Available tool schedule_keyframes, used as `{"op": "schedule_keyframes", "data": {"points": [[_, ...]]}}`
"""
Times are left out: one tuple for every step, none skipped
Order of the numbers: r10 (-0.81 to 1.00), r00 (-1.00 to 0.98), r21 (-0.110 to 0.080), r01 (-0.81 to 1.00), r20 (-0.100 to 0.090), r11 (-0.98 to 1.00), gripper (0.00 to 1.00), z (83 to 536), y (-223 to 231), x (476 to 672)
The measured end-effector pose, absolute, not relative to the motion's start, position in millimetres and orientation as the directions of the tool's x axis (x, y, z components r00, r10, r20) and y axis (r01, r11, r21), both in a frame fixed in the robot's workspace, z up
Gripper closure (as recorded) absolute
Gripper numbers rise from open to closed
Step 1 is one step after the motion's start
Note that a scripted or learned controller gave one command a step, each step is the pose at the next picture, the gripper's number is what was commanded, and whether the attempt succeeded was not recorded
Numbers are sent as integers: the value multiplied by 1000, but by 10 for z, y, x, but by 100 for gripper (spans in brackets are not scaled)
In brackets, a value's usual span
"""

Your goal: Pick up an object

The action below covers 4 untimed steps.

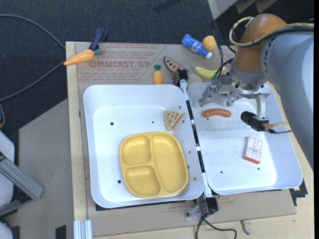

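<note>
The grey arm [291,59] is seen reaching in from the right. Its orange band [259,39] is bent over the far end of the right bin [229,163], and the wrist is turned downward. 2 white bins are set side by side, and the left bin [124,116] is largely taken up by a yellow plate [153,163] of 3 compartments. The gripper [218,102] is held low over the right bin's far-left part, its fingers spread wide with nothing between them. A sausage [217,113] is laid just on the near side of the fingertips. A red-and-white packet [253,149] is placed well apart to the right. A tan wedge [173,119] is found in the left bin's far-right part.
</note>
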State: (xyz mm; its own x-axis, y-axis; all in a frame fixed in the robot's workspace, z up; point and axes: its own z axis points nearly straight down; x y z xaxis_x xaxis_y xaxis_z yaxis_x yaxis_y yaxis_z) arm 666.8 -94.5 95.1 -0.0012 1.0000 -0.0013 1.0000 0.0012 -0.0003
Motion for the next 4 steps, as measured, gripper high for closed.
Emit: {"op": "schedule_keyframes", "data": {"points": [[1000, 1, -3, 1000, 0, -1, 0, 845, -934, 6574], [1000, 1, 0, 1000, 0, -1, 100, 950, -932, 6581], [1000, 1, -1, 1000, 0, -1, 0, 948, -932, 6580], [1000, 0, -2, 1000, 0, 0, 0, 846, -931, 6559]]}}
